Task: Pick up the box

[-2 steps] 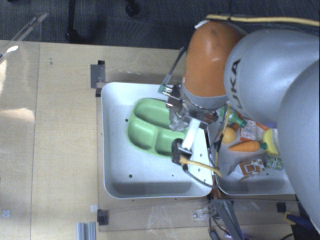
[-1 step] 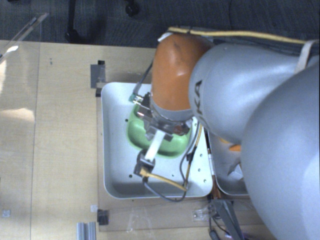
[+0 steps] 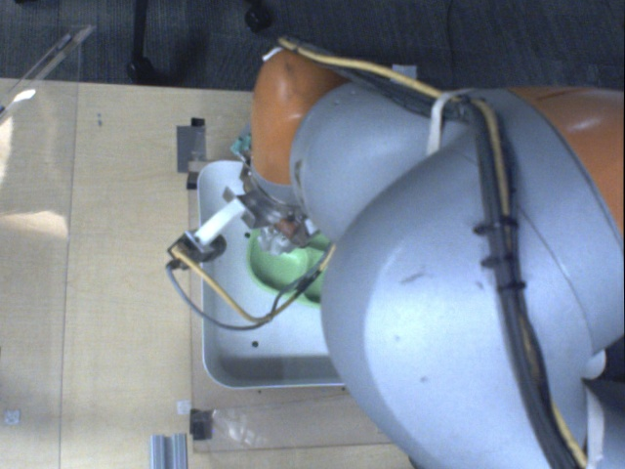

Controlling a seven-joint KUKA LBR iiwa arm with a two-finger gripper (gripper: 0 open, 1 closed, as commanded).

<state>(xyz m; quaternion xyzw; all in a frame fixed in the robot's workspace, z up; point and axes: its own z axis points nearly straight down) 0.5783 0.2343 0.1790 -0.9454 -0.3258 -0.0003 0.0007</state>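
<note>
- The end effector point(image 3: 278, 231) is lowered into the white bin point(image 3: 227, 355) near the bench's point(image 3: 107, 281) middle, directly over a green object point(image 3: 278, 265).
- Whether it is open or closed cannot be told; the arm point(image 3: 439, 291) covers it.
- No box can be made out; much of the bin is hidden.
- The reaching step is judged in hand; next, the box must be located and closed upon.

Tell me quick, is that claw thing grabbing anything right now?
Gripper: cannot be told. It is low in the white bin, over a green object, and the arm hides its tip.
</note>
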